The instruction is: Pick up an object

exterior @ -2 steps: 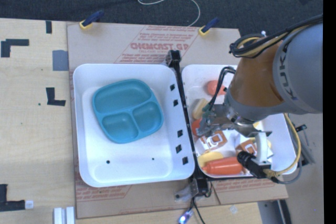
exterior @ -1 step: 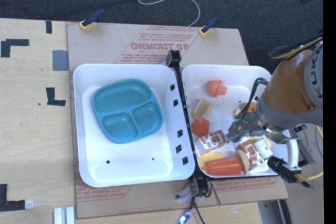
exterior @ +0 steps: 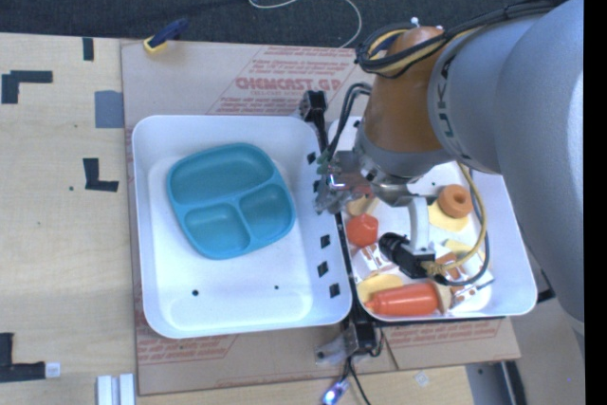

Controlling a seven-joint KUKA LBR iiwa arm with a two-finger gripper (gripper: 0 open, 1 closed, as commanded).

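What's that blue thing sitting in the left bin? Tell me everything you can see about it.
It is a blue divided plate, plastic by its smooth, matte look, with rounded corners and three compartments: one large and two smaller. It lies flat, right side up, turned at a slant, in the upper part of the left white bin. Its compartments hold nothing. It rests on the bin floor, apart from the arm's gripper to its right.

— Where was the plate [exterior: 230, 199]?
— In the left bin [exterior: 152, 232], alone.
— And the right bin [exterior: 517, 285]?
— It held the food toys, the arm [exterior: 474, 100] over its left part.
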